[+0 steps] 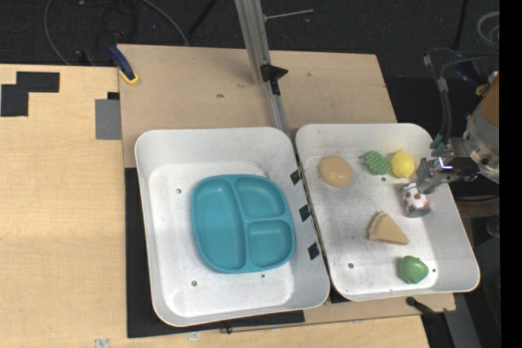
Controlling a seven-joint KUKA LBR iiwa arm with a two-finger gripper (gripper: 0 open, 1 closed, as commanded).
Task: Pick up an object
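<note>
The camera view shows the gripper [430, 174] over the right bin [457, 273], near its right rim; whether it is parted or closed cannot be told. Just below it lies a small grey, white and red object [415, 202]. Nearby sit a yellow lemon [403, 165], a green ridged piece [375, 162], a tan bun [334, 171], a tan wedge [386, 230] and a green pepper [413, 269]. The left bin [163, 167] holds a teal divided tray [241, 222]. No readable writing shows.

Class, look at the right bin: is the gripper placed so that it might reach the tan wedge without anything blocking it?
Probably yes. The gripper hangs over the right bin, and the tan wedge lies just below-left of it on bare floor. A small red-and-white object sits nearby but off to the side.
</note>
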